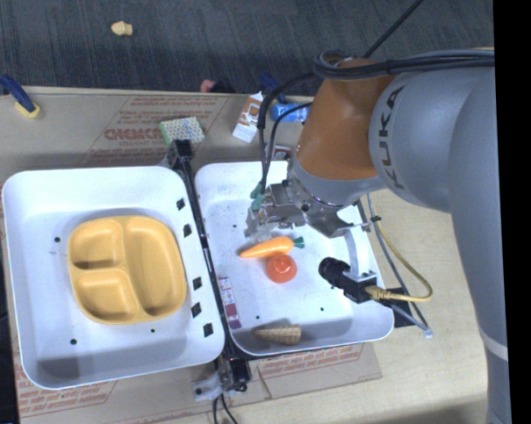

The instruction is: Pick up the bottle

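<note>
Even, fairly bright overhead light, soft shadows inside the white bins, image slightly grainy and soft.

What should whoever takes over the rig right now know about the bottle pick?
Gripper: low over the upper half of the right bin, just above the carrot. Whether it holds anything cannot be told.
Things: a teal bit shows at the gripper's left edge; I cannot say what it belongs to. Below the carrot lie a red round item and a tan piece. A yellow divided plate sits in the left bin.
Done: no pick confirmed.
Left: confirm the target under the gripper, grasp and lift.
</note>
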`<action>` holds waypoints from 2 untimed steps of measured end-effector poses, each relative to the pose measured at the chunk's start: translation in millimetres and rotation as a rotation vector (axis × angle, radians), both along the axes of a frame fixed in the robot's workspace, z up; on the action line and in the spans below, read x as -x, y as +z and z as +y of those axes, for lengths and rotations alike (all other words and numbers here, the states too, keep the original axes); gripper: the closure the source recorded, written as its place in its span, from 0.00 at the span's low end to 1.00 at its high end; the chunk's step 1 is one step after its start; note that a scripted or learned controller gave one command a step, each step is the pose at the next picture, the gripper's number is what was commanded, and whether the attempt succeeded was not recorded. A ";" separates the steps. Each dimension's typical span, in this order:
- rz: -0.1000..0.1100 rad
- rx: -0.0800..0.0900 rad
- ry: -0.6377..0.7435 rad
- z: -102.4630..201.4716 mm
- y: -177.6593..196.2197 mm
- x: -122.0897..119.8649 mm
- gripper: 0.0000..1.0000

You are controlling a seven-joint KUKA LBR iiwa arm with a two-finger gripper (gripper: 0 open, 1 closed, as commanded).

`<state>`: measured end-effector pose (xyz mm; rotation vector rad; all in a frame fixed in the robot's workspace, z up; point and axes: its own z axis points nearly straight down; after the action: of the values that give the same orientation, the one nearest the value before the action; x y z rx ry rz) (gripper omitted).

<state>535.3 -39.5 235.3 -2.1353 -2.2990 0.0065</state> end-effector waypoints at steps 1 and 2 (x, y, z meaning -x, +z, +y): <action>0.000 -0.002 0.223 7.7 -44.0 59.1 1.00; -0.003 0.001 -0.181 -51.8 28.0 59.0 1.00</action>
<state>476.3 -91.3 263.4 -2.3364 -2.0983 0.0040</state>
